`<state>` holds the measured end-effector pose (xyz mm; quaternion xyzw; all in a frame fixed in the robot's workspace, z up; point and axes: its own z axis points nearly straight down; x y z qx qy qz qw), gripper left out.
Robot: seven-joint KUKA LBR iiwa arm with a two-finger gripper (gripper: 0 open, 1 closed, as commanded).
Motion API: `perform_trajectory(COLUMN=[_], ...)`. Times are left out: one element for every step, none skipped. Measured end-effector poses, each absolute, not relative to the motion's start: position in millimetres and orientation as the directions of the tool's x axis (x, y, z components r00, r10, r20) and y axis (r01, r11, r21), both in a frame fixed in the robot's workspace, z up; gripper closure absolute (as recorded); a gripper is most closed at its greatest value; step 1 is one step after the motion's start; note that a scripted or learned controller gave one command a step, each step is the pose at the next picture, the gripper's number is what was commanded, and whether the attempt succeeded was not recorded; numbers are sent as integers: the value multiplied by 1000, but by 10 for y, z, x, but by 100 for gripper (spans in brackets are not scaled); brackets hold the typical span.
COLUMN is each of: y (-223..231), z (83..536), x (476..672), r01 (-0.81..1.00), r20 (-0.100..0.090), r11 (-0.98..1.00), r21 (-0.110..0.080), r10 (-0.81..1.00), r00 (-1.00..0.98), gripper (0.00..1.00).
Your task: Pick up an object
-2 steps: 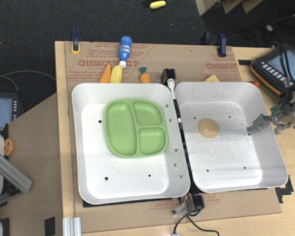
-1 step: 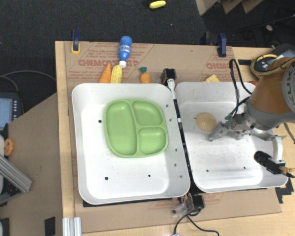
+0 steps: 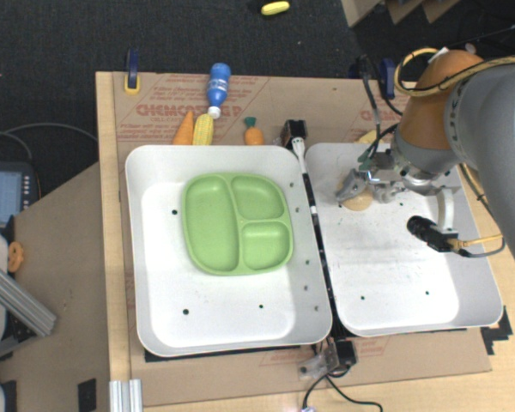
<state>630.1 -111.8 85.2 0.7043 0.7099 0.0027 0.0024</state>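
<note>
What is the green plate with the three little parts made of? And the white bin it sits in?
The green plate looks like moulded plastic with a smooth, matte finish: its colour is even and its divider ridges are soft and rounded. The white bin under it also looks like plastic, slightly glossy, with rounded corners and a thin raised rim, though painted metal cannot be ruled out from this view.

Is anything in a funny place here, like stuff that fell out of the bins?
Yes. A toy corn cob, two toy carrots and a small bottle lie on the cardboard behind the left bin, not inside it. A yellow object sits farther off, on the dark floor.
</note>
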Motion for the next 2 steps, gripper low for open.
perform_trajectory(y=[-1162, -1163], z=[849, 963], x=[6262, 6269], r01=[1000, 1000], r20=[0, -2], r11=[1, 3], r21=[1, 4], r10=[1000, 1000], r00=[-1, -3], gripper=[0, 100])
